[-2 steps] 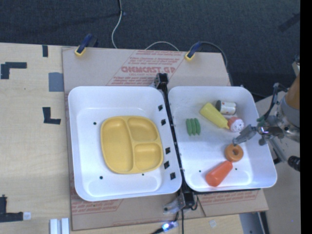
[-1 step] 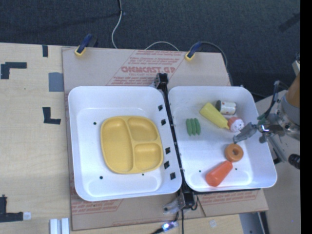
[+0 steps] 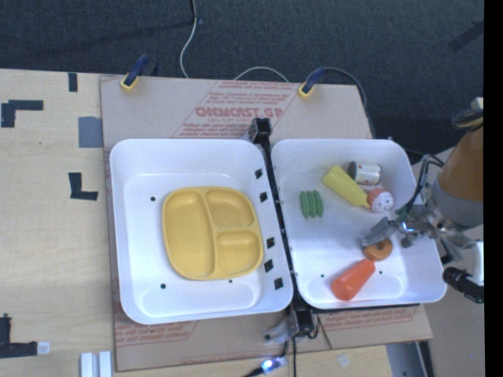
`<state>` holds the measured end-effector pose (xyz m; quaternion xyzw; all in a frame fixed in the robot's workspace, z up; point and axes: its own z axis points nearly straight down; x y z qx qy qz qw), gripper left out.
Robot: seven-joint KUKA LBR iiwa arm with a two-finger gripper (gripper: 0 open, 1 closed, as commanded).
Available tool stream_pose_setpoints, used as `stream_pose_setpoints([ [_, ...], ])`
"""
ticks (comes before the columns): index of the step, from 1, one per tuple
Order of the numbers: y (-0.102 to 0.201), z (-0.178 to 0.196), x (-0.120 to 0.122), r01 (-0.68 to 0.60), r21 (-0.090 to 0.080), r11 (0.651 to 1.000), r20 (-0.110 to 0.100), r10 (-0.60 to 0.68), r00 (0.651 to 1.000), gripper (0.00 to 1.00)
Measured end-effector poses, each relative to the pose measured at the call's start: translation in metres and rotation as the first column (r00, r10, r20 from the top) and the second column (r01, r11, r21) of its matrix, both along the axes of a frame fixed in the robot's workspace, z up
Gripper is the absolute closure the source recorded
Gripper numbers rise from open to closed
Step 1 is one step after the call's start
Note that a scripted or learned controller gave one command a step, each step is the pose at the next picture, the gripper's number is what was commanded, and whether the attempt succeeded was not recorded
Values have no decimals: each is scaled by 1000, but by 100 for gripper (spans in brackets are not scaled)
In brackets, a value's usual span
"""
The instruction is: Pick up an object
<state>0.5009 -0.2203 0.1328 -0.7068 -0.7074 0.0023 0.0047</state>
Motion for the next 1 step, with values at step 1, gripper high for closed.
stream_pose_setpoints([
  [1,0,-52,0,0,-4,1000,7,0,1000,0],
])
